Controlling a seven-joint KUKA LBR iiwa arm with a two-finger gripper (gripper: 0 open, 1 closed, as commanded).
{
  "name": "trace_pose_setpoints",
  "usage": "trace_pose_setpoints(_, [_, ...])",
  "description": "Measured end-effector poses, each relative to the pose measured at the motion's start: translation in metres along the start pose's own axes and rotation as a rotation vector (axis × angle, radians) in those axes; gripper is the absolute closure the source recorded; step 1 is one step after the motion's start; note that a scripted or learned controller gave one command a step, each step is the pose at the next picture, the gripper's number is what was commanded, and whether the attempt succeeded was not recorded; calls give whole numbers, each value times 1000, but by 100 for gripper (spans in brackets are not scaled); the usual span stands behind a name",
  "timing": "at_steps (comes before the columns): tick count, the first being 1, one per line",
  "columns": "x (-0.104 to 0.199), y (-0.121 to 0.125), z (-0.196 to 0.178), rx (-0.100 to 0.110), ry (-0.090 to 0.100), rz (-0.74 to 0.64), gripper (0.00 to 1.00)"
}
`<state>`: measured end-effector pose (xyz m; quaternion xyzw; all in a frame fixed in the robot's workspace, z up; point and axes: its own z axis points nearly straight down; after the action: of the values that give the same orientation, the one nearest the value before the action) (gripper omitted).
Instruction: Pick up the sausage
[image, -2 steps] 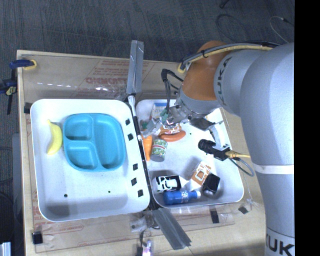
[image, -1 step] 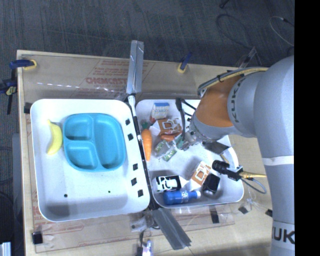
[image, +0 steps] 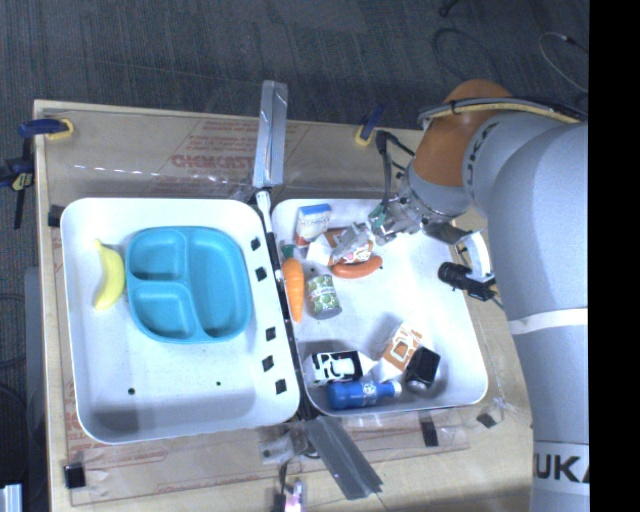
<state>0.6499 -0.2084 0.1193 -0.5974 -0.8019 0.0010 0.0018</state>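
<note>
The sausage (image: 357, 266) lies on the floor of the right bin (image: 455, 325), in the bin's far half, toward the far edge of the worktop (image: 150, 140); it reads as lying flat, not lifted. Touching or just beside its far side is a crumpled silvery packet (image: 350, 240), and a white carton (image: 313, 221) sits near the bin's far left corner. A carrot (image: 293, 288) lies along the bin's left wall and a green can (image: 323, 297) just beside it, both close to the sausage's near left. The gripper (image: 385, 220) hangs just past the sausage's far right end, low in the bin; whether the jaws stand wide or narrow I cannot tell, since that part is small and blurred, and nothing shows between them. Judged from this, the pick is not yet done: the gripper is at the sausage but the closing and lifting are left. The left bin (image: 90, 330) holds a blue tray (image: 190, 282) and a banana (image: 108, 276), well apart from the work.
</note>
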Motion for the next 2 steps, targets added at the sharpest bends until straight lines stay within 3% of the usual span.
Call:
trace_pose_setpoints(1, [6, -17, 27, -3, -1, -45, 0])
trace_pose_setpoints(2, [7, -16, 18, 0, 0, -51, 100])
